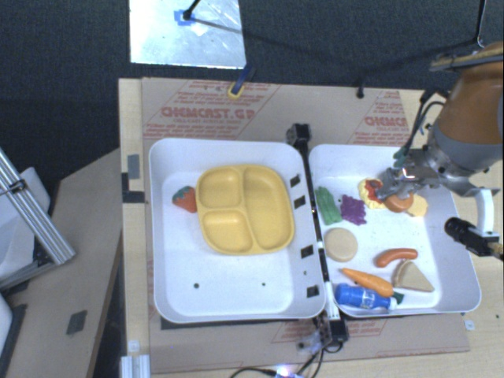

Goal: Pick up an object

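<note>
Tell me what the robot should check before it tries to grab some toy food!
1. Gripper over the right bin: ok.
2. Something under it: ok, a red and yellow food pile.
3. Fingers open or shut: cannot tell.
4. Holding anything: cannot tell.
5. Neighbours apart: purple grapes and sausage lie apart from the pile: ok.
6. One single piece to pinch: not ok, the pieces overlap.

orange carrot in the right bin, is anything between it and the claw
Yes. The claw sits at the far side of the right white bin, over a red and yellow toy food cluster. The orange plastic carrot lies near the front, with the red toy sausage on the bin floor between them.
</note>
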`<state>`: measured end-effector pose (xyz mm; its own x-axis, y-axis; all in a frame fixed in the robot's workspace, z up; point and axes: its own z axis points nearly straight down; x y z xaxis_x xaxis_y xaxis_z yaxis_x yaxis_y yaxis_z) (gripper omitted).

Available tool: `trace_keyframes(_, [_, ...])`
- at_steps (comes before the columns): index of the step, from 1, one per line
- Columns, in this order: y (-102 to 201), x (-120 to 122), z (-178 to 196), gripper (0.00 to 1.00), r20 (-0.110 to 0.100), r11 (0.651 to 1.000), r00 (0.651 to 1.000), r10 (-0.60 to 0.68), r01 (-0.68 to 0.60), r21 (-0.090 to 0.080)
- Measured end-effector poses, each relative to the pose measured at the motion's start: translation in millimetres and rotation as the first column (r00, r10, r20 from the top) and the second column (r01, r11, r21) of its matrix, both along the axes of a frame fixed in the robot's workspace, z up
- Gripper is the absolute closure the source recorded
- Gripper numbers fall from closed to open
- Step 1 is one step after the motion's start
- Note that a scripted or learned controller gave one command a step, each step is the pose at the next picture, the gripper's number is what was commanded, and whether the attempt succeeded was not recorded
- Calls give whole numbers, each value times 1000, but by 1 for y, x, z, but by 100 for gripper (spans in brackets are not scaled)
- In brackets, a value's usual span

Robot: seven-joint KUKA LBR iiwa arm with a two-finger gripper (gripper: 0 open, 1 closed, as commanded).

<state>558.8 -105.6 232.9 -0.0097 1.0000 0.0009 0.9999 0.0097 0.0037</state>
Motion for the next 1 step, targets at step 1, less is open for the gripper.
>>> trace_keyframes(1, [48, 2, -2, 100, -3, 1000, 1000, 0, 0, 1])
